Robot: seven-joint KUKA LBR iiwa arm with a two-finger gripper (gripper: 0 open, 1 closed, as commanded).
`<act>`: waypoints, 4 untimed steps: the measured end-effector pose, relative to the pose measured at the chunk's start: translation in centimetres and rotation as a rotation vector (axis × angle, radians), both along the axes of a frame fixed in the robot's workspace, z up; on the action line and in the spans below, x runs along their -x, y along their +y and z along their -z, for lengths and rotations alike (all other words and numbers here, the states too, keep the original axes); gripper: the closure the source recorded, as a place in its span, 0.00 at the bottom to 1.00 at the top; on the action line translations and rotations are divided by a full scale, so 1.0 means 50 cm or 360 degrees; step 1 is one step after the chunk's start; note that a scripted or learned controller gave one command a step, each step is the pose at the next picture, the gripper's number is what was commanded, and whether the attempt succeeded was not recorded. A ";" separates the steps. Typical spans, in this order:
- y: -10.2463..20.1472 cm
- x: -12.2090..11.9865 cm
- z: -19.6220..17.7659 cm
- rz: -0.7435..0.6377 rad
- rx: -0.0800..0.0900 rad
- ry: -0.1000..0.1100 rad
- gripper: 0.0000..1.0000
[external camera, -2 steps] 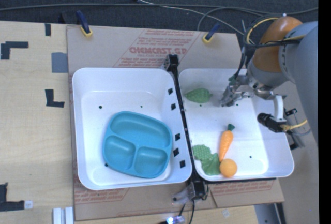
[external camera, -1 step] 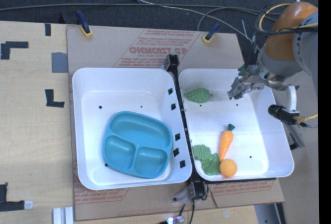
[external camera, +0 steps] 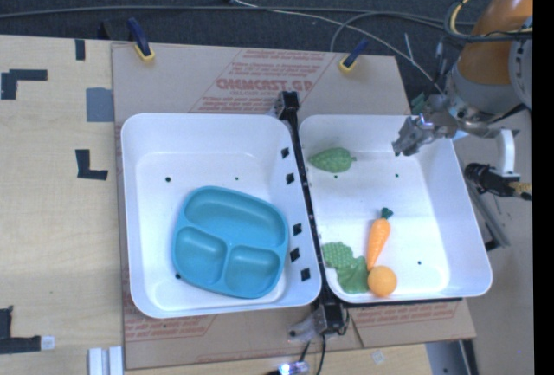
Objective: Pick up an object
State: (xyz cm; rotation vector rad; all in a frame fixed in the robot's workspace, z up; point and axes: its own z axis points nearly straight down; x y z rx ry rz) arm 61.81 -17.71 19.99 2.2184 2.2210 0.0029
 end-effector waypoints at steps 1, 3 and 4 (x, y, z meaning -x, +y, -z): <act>0.001 -0.002 -0.107 -0.0001 0.0000 -0.0003 1.00; 0.187 0.092 -0.089 -0.0005 -0.0002 0.0009 1.00; 0.305 0.129 -0.084 -0.0006 -0.0001 0.0010 1.00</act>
